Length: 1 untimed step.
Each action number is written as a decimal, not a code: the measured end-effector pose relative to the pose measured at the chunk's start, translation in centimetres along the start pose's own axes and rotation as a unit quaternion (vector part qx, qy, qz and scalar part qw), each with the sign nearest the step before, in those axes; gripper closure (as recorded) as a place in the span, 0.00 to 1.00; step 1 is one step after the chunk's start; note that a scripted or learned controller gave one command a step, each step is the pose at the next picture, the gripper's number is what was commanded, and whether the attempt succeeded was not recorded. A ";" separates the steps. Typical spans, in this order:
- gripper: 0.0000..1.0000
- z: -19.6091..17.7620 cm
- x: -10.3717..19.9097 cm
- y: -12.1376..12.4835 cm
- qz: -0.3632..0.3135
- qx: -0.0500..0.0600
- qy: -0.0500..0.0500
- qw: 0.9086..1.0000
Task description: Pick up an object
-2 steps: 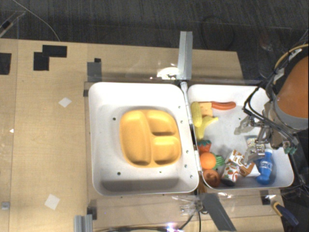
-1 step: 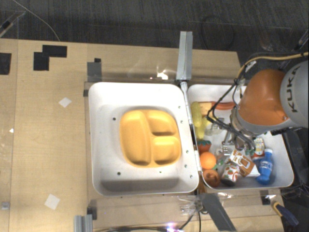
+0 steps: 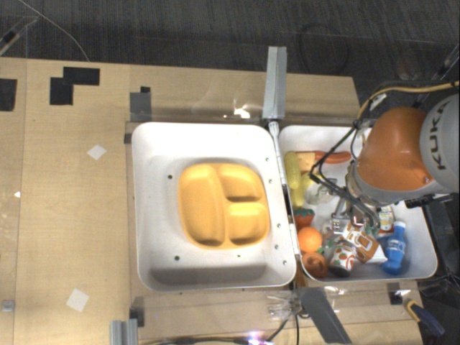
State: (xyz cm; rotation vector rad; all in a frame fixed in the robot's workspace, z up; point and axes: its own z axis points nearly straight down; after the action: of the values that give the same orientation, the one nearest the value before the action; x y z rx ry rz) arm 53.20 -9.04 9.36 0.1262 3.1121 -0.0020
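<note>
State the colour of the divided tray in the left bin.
Yellow: the tray shows clearly in the camera view.

Pale matt wood on the bench (image 3: 65,214); smooth white plastic bins (image 3: 154,264), faintly glossy; a glossy yellow plastic tray (image 3: 219,203); brushed grey metal bracket (image 3: 274,85); shiny orange band (image 3: 392,149).

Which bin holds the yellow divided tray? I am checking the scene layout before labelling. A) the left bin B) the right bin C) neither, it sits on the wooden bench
A: the yellow divided tray lies in the middle of the left bin, while the right bin holds the pile of small items under the arm.
</note>
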 end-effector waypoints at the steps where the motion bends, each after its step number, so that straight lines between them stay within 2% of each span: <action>1: 0.00 0.8 -11.3 -1.6 -0.006 0.001 0.012 1.000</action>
State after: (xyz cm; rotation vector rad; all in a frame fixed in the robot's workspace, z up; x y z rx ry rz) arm 64.39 -11.51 8.86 0.1085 3.1366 -0.0025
